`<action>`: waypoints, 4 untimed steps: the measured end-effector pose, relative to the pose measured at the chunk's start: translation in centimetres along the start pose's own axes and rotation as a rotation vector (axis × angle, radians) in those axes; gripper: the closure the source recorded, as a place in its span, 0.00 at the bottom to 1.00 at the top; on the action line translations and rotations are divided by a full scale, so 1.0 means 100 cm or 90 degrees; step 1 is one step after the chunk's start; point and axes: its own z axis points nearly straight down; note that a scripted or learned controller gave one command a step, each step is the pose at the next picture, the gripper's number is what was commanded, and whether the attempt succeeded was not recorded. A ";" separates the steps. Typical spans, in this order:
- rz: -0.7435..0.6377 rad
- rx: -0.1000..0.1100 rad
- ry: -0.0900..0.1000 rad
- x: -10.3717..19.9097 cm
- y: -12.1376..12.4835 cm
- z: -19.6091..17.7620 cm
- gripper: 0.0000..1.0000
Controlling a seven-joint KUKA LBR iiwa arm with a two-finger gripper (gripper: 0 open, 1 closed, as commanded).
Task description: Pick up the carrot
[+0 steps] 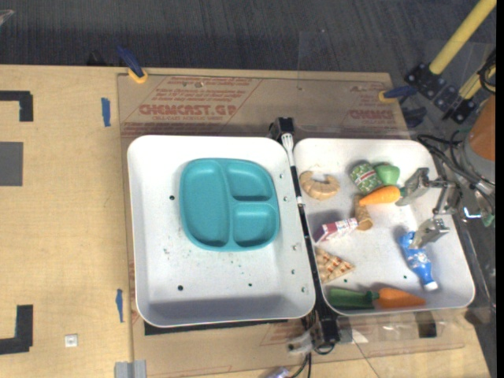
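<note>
The carrot point(379, 196) lies in the right bin point(465, 278), in its upper half, with the orange body pointing toward 9 o'clock and the green top point(387, 173) toward 1 o'clock. Just beside it, at 11 o'clock from it, lies a green can point(363, 176). A bagel point(320, 184) is farther at 9 o'clock, and a small tube with a red label point(339, 228) is at 7 o'clock.

The tool point(425, 208) hangs over the right side of the same bin, at 3 o'clock from the carrot. Its two fingers are spread apart, one near the carrot's thick end and the other lower, above a blue tube point(416, 260). Nothing is between them, so it is released and grasps nothing.

In my judgement the step in hand is the approach: the tool is near the carrot but not around it. The next move calls for a shift toward 9 o'clock, so that the carrot's body comes between the fingers, then a descent and a closing. The fingers should cross the carrot's narrow width, not its length. The green can is very close, so a finger may strike it or catch it together with the carrot.

A second orange vegetable point(400, 297) with a green piece point(350, 296) lies at the bin's 6 o'clock edge; it looks like another carrot, well apart from the tool. The left bin point(157, 274) holds a teal divided plate point(230, 203).
</note>
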 end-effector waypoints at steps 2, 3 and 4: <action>0.169 0.000 -0.002 -0.114 -0.004 0.102 0.00; 0.168 0.002 -0.009 -0.117 -0.004 0.088 1.00; -0.235 0.000 -0.005 -0.085 -0.003 0.100 1.00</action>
